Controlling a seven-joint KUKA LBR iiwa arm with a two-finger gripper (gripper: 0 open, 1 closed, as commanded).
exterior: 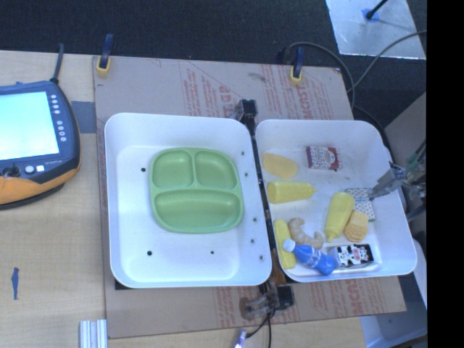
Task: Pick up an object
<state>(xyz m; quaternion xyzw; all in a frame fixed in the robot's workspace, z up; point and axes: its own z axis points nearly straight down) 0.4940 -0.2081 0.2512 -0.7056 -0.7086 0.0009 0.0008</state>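
The right bin (362, 133) holds several small objects. There is a pale yellow lemon shape (279, 166), a red and white packet (322, 157), a yellow bottle (290, 191), a yellow tube-like item (338, 214), a round waffle (356, 226), a checkered piece (360, 198), a corn cob (283, 242), a tan knobbly piece (305, 232), a blue bottle (314, 258) and a black and white bar (354, 254). My gripper (395, 180) reaches in at the bin's right rim, just right of the checkered piece. Nothing shows in its grasp.
The left bin (127, 194) carries a green divided plate (195, 190). A tablet with an orange case (32, 140) lies on the bench at far left. Clamps (104, 62) pin the cardboard sheet at the back, and cables run at back right.
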